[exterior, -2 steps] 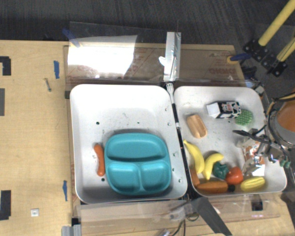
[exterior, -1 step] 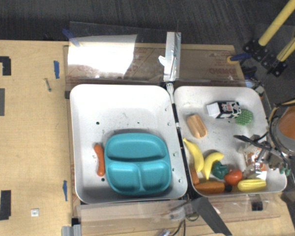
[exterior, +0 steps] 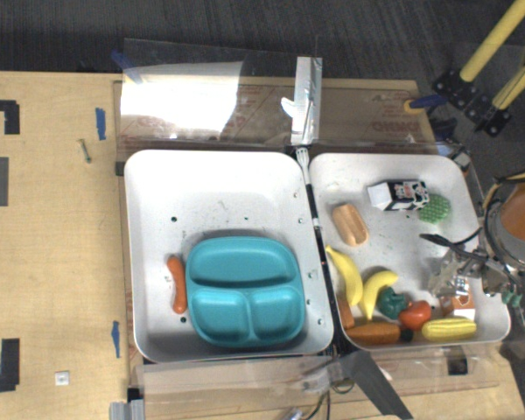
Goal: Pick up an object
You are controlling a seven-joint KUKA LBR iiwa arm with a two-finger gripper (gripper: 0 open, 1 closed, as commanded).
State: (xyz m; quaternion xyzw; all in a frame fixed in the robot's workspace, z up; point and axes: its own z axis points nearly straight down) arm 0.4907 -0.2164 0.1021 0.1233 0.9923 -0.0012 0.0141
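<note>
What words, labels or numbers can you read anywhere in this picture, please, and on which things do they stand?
None can be read.
Cardboard panel behind the right bin: a line of dark print, too blurred to read.
Small black-and-white carton in the right bin: dark patches, no legible text.
Teal divided tray in the left bin: no marking seen.

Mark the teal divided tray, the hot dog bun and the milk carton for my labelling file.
Teal divided tray (exterior: pixel 243 289): camera view, centre ridge.
Hot dog bun (exterior: pixel 351 224): camera view, its middle.
Milk carton (exterior: pixel 401 194): camera view, its side.
</note>
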